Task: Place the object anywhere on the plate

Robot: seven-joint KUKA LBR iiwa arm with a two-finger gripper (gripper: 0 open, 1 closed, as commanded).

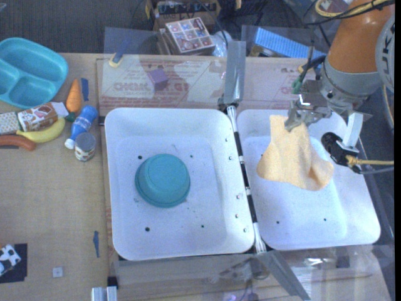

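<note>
i see the jaws (pixel 299 119) at the upper edge of the right bin (pixel 351 231), pinched shut on the top corner of the yellow cloth (pixel 292 158). the cloth hangs and drapes from that corner down toward the lower right of the frame, its lower folds seeming to rest on the bin floor, so i judge it part lifted rather than clear.

the teal plate (pixel 163 180) sits in the left bin (pixel 125 137), lying left and a little down in the frame from the jaws. it looks turned over, rounded base up, though i can't be certain. the cloth's long axis runs roughly from top to bottom of the frame, across the line of travel.

what the next move turns on, as i read it: the cloth has to go leftward over the divide between the two bins (pixel 241 168), where the raised rims meet. the trailing hem could catch on those rims if the lift is shallow, and a corner pinch may slip.

outside the bins, on the desk (pixel 50 218) at the left of the frame, lie a blue tray (pixel 28 71), a carrot (pixel 74 95), a banana (pixel 44 133), a small bottle (pixel 80 125) and a can (pixel 85 147), all well apart from the path.
</note>
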